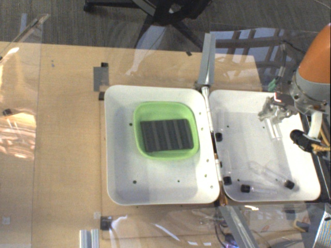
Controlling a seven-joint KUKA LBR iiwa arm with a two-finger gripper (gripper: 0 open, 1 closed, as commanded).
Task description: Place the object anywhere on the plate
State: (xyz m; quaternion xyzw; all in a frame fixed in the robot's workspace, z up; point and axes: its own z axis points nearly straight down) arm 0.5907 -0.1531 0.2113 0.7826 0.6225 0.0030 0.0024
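One wooden bench (57, 138) carries two shallow white bins side by side. The left bin (119, 180) holds one green square plastic plate (138, 119) with a dark ribbed centre. The right bin (238, 118) has the one grey arm with its orange band (314, 61) reaching over its far right corner. The tool (272, 119) hangs there with both thin fingers apart, nothing between them. One clear plastic tube with a black cap (271, 175) lies near the right bin's front edge, well apart from the plate.
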